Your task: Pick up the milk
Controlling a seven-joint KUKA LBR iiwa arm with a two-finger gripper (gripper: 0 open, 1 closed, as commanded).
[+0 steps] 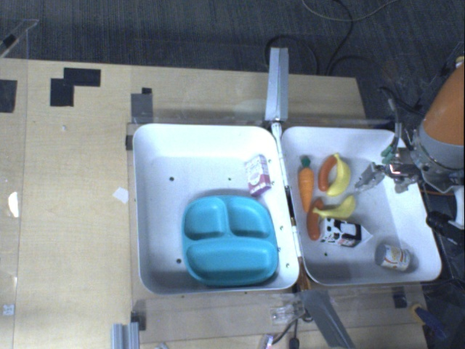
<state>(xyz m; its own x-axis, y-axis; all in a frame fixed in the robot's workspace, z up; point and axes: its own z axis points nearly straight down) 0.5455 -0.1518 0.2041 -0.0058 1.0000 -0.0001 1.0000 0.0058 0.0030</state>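
Right now my fingers (383,180) hang over the far right part of the right-hand bin (429,264), spread apart with nothing between them. My arm (445,118), grey with its orange band, comes in from the right side of the view behind them.

Down and to the left of my fingers as the camera sees it, the milk (341,231) lies on the bin floor, a small carton with black and white patches, well apart from my fingertips. Just left of my fingers and a little lower are two bananas (338,184), one above the other, the lower one nearly touching the top of the milk. Beyond the bananas, further left, a carrot (306,184) lies along the bin's left wall, and a second orange piece (314,224) sits just beside the milk's left edge. Straight below my fingers, near the bin's front corner, a small can (393,257) lies on its side.

Far to the left of my fingers, in the left-hand bin (156,195), a blue divided tray (229,242) lies flat, and a small pink and white carton (256,174) rests just above it near the wall between the bins. Both bins sit on the pale wooden table (65,217)
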